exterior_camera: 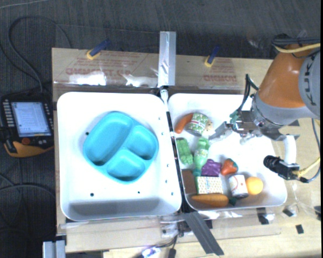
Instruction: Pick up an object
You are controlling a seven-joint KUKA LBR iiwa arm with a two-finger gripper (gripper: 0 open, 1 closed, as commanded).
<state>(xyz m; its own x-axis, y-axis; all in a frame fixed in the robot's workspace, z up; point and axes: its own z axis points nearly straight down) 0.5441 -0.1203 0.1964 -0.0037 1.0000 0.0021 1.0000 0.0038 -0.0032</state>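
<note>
The right white bin (258, 160) holds several toy foods. An orange carrot (181, 123) and a green-and-white packet (199, 123) lie at its far left. Below them are a green bottle (203, 150), a purple piece (211, 168), a red-orange piece (229, 166), a patterned box (209, 185), a small can (237, 184), an orange fruit (254, 185) and a long orange piece (209, 200). My gripper (232, 135) hangs over the bin's middle, just right of the packet, open with nothing between its fingers.
The left white bin (75, 198) holds a blue divided plate (121, 145). A ridge (171, 155) separates the bins. A teach pendant (24, 123) lies off the bench at left. A black fitting (280, 166) juts from the arm over the right bin's edge.
</note>
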